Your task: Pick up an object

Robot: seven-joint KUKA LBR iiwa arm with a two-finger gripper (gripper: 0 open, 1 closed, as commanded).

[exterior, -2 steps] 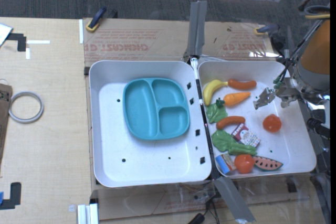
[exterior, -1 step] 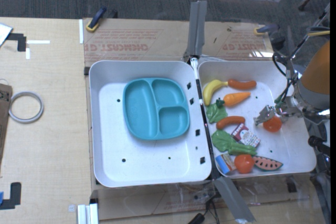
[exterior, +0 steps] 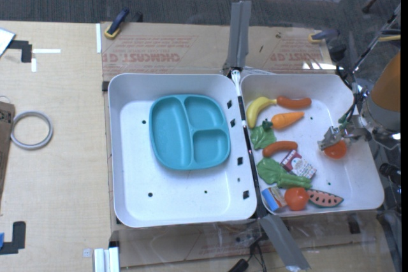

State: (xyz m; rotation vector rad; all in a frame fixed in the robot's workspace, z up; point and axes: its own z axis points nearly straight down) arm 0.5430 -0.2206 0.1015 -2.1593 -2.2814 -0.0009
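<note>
Two shallow white bins with rounded corners and smooth, glossy walls sit side by side on sheets of printed brown cardboard. The left bin (exterior: 127, 200) holds a teal plate (exterior: 189, 131), a matte plastic piece with soft corners and three sunken sections.

The right bin (exterior: 357, 188) holds toy food of moulded plastic: a curved yellow banana (exterior: 256, 107) at the upper left, a sausage (exterior: 293, 101) beside it, a tapered orange carrot (exterior: 287, 118) below that, a second sausage (exterior: 280, 148) near the middle, crinkled green leaves (exterior: 278, 174), a small printed packet (exterior: 299, 165), a round red tomato (exterior: 296, 199) and a watermelon slice (exterior: 324, 199) with dark seeds along the front wall.

The arm enters from the right, its orange band (exterior: 389, 83) above the grey wrist, and slopes down and leftward into the right bin. The metal gripper (exterior: 332, 139) is low at that bin's right side, directly over a small round red-orange ball (exterior: 336, 150). The fingers touch or overlap the ball's top; whether they are spread or pinching it cannot be told.

On the pale wooden bench to the left lies a ring of grey tape (exterior: 29, 129), well apart from both bins.
</note>
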